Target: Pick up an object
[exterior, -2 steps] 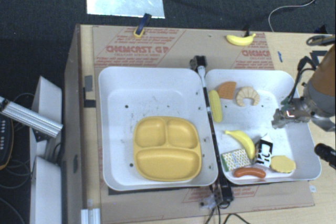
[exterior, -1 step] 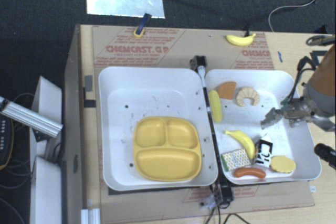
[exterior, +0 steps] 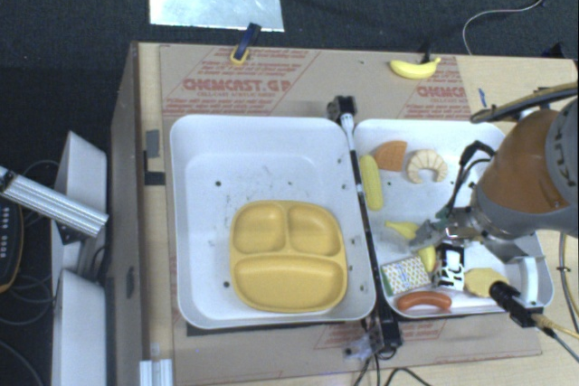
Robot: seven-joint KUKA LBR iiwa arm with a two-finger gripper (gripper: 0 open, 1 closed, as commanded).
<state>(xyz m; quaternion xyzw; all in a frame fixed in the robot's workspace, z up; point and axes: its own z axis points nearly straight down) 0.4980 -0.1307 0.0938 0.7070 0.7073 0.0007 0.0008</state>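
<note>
The left bin [exterior: 194, 154] carries a yellow divided tray [exterior: 289, 255]; the right bin [exterior: 470, 133] holds my small targets, and my claw [exterior: 432, 241] hangs low among them, near a yellow wedge [exterior: 402, 230]. How far it is spread I cannot tell. With pieces packed so close, I might nudge the neighbours and clamp nothing.

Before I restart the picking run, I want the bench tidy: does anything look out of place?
Yes. A toy banana lies on the cardboard behind the right bin, outside both bins. The other toy food sits inside the right bin, and the yellow divided plate lies flat in the left bin.
</note>
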